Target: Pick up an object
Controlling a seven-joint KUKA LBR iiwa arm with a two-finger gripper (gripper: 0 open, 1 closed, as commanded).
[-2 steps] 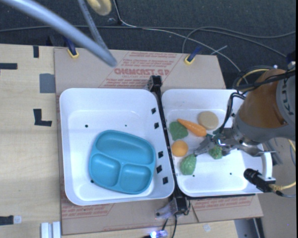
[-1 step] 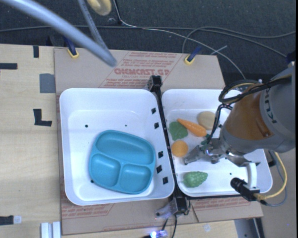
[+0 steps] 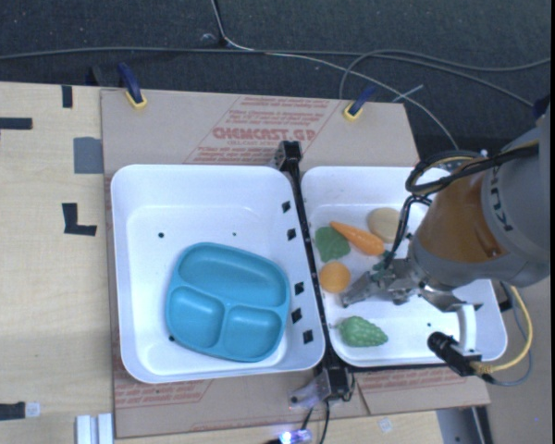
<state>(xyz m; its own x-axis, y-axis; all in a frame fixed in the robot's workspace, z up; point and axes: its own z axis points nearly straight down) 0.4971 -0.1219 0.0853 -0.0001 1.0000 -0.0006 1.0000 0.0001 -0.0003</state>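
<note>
- White plastic makes up both bins; the right bin (image 3: 402, 178) holds the toy food, and the divider (image 3: 301, 239) between the 2 bins serves as my landmark for every place below
- Just right of the divider, a green leafy piece (image 3: 330, 242) lies beside an orange carrot (image 3: 358, 237), which slants away from the divider toward a pale beige round piece (image 3: 384, 222)
- Below those, a small orange ball (image 3: 334, 276) sits close to the divider, and a green bumpy piece (image 3: 362, 331) lies further down, also near it
- On the divider's other side, the left bin (image 3: 139, 192) carries a blue sectioned tray (image 3: 227, 302)
- Grey and orange, the arm (image 3: 472, 225) leans over the right bin, and the gripper (image 3: 368, 287) points toward the divider, its tip just beside the orange ball
- Whether the claw is spread or closed I cannot tell — the metal parts blur together, and nothing shows caught in it
- My reading: this is the approach step, with no object lifted yet — the ball looks like the nearest candidate
- Next, I would judge, the tip needs to settle squarely over 1 piece and straddle it; the ball may roll against the divider, so a centred descent matters
</note>
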